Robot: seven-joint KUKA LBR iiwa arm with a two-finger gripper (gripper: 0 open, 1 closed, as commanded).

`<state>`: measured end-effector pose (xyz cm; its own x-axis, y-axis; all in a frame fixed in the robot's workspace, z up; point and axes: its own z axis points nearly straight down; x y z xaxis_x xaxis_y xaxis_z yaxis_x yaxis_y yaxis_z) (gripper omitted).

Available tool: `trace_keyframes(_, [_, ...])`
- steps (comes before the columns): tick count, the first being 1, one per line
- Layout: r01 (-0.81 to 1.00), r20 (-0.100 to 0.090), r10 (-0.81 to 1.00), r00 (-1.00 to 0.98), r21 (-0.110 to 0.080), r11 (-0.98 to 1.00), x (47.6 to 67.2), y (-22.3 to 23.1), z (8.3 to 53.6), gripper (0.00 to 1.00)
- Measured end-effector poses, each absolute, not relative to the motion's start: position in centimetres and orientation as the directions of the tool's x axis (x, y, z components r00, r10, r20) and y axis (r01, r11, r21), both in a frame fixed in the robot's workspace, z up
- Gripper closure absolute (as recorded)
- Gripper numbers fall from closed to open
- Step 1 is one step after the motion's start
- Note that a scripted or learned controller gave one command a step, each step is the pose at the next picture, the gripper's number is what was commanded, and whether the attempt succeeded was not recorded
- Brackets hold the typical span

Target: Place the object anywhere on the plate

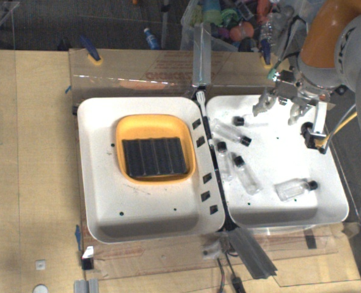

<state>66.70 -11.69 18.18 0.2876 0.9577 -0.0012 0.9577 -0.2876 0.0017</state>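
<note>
Plate (124, 127): orange-yellow, rounded square, sat in the left bin (94, 163), roughly centred, a bit toward the far side.
On plate: dark ribbed rectangular insert (154, 157) lay flat on it, covering most of the middle; could not tell what it was.
Right bin (327, 206): white, shallow, touching the left bin along a shared edge; a row of small black tabs (203, 160) ran down that divider.
Objects: several small clear vials with black caps, all in the right bin, none on the plate.
Vial A (229, 137): lay on its side near the divider, cap pointing right.
Vial B (246, 177): lay tilted, just below vial A, mid-left of the bin.
Vial C (294, 189): lay near the front right, black cap at its right end.
Small capped piece (237, 121): far-left part of the right bin, too small to tell more.
Arm (336, 23): grey with orange band, entered from the right, over the far right corner of the right bin.
Gripper (282, 110): hung above the far side of the right bin, apart from the vials.
Jaws: spread apart, nothing between them.
Desk (27, 163): tan wood surface under both bins.
Background: clear tub of coloured toys (241, 8) behind the bins.
Writing: no readable labels or brands; any print too small to tell.
</note>
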Motion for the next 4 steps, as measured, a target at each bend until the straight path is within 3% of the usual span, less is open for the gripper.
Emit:
trace_keyframes(2, [0.978, -0.002, 0.978, 0.209, 0.003, -0.209, 66.7, -20.3, 20.4, 0.00])
trace_keyframes(4, [0.993, -0.001, 0.993, -0.117, 0.001, 0.117, 66.7, -20.5, 22.3, 0.00])
